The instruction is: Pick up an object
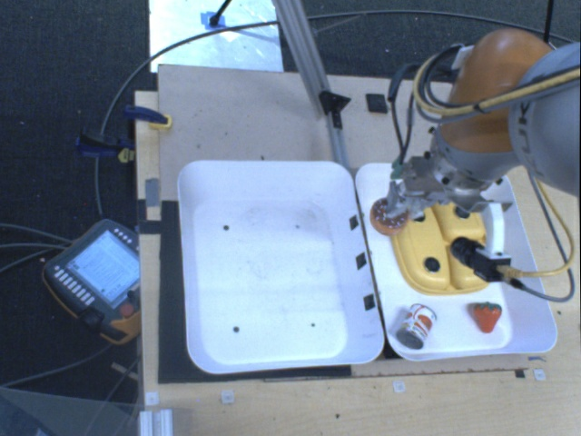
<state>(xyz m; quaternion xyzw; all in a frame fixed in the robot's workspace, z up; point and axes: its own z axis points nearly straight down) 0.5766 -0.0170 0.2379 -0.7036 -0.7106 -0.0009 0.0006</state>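
The right bin (536, 330) holds a large yellow moulded object (438, 248), a small brown round doughnut-like piece (388, 218), a small red-and-white can (417, 323) lying on its side, and a red strawberry (487, 316). My gripper (402, 200) hangs low over the bin's left part, right above the brown piece and at the yellow object's left end. Whether it touches the brown piece is hidden by the wrist. A black part of the arm (472, 254) lies over the yellow object.
The left bin (195, 271) sits beside it, across a shared wall with black clips (360, 260). A slanted metal pole (309, 57) stands behind the bins. Cables loop around the arm's orange band (495, 71). A teach pendant (95, 275) lies off the bench at left.
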